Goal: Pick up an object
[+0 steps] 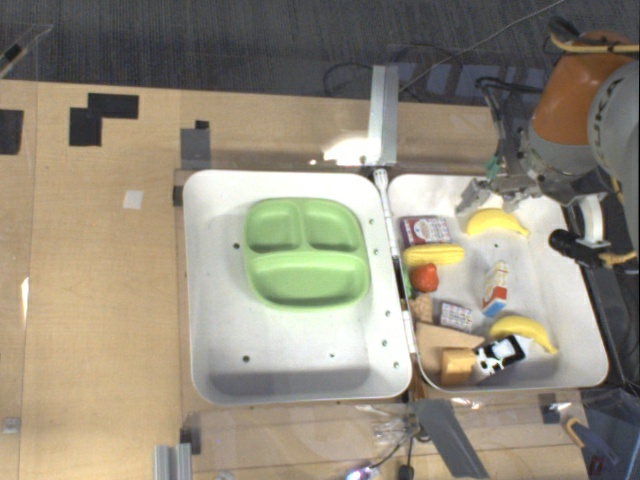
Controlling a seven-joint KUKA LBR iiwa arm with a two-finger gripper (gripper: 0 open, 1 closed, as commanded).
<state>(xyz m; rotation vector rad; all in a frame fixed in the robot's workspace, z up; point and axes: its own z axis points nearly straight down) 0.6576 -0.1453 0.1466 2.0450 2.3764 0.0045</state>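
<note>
Over right bin's [590, 363] far corner | my tool [497, 192] is hovering just above a banana [497, 224], fingers looking spread, nothing between them | step: I am lining up the grasp | next: I am judging a short descent, then closing across the banana.

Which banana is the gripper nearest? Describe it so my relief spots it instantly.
Look in the right bin, at its far edge, just below the gripper. The upper banana lies there alone, while the other banana sits near the front beside a black-and-white toy.
</note>
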